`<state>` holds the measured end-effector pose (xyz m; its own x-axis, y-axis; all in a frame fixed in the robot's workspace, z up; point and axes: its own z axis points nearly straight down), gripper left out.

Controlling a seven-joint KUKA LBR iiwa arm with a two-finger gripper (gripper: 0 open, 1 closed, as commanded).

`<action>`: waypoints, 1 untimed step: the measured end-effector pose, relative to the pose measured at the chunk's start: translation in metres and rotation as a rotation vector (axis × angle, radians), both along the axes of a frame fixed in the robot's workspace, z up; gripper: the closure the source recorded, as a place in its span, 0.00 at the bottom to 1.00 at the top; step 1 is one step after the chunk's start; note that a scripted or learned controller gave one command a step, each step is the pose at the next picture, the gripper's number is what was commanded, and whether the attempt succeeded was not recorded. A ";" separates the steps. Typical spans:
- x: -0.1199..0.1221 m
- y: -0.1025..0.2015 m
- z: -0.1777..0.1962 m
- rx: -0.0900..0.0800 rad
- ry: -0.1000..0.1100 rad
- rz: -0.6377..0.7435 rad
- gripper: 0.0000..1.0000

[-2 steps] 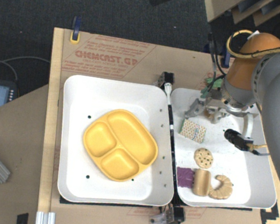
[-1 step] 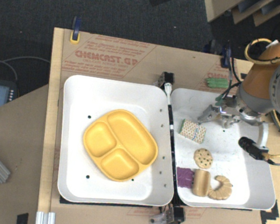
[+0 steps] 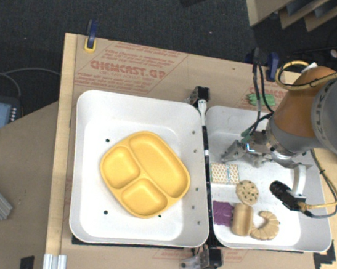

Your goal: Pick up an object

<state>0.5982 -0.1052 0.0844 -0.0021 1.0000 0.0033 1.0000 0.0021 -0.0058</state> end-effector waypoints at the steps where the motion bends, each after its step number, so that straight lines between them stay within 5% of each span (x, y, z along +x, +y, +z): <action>1: 0.056 0.006 -0.002 -0.001 0.022 -0.006 0.00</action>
